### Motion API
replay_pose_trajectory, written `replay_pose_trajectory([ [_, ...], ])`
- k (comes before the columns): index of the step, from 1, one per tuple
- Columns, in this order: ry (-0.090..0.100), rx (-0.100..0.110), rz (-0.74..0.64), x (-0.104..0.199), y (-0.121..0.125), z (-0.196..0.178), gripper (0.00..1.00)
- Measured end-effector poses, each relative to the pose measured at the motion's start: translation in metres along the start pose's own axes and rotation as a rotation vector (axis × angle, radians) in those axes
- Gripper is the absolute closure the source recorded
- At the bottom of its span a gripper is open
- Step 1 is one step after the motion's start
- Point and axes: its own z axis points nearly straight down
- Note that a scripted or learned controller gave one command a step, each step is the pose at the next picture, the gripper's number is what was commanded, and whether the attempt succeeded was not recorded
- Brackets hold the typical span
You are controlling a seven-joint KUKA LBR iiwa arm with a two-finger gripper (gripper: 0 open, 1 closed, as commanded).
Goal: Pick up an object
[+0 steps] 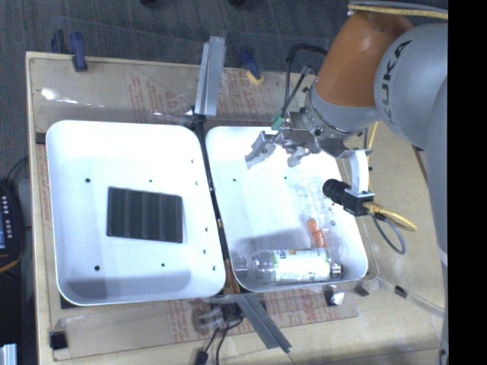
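Fingers (pixel 275 150) spread, empty, above right bin (pixel 228 204); bottle (pixel 293 265) inside.

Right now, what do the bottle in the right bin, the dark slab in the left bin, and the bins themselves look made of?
Bottle: likely clear plastic, glossy; the bin shows through it, with a pale label around its middle.
Dark slab: matte black, ribbed in strips; perhaps rubber or foam, hard to tell.
Bins: white moulded plastic by the look, smooth, with rounded corners and a soft sheen.
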Motion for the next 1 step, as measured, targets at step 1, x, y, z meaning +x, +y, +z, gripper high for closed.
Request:
replay_pose_trajectory([
  [1, 0.000, 0.001, 0.044, -0.0104, -0.0604, 0.0714, 0.00],
])
